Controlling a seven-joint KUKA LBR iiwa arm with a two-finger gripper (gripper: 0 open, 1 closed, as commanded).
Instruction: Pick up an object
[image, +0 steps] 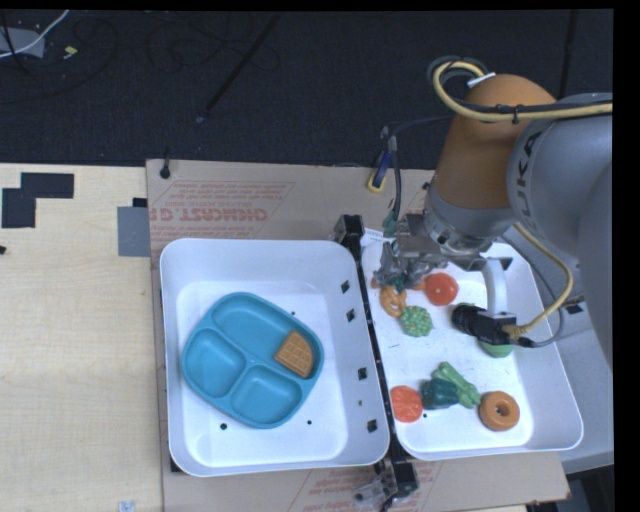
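My gripper (399, 272) hangs low over the back left part of the right bin (560, 400). Just beneath and in front of it lies a small orange curved toy food (392, 299). A green broccoli piece (416, 321) sits a little nearer the front, and a red tomato (440, 289) lies to the gripper's right. The arm's bulk hides the back of this bin. I see nothing lifted off the bin floor.
Toward the front of the right bin lie a red round piece (406, 403), a dark green and teal vegetable (450, 388), a brown doughnut (499, 410) and a green piece (495, 348). The left bin (190, 270) holds a blue divided plate (230, 360) with a waffle (295, 353).
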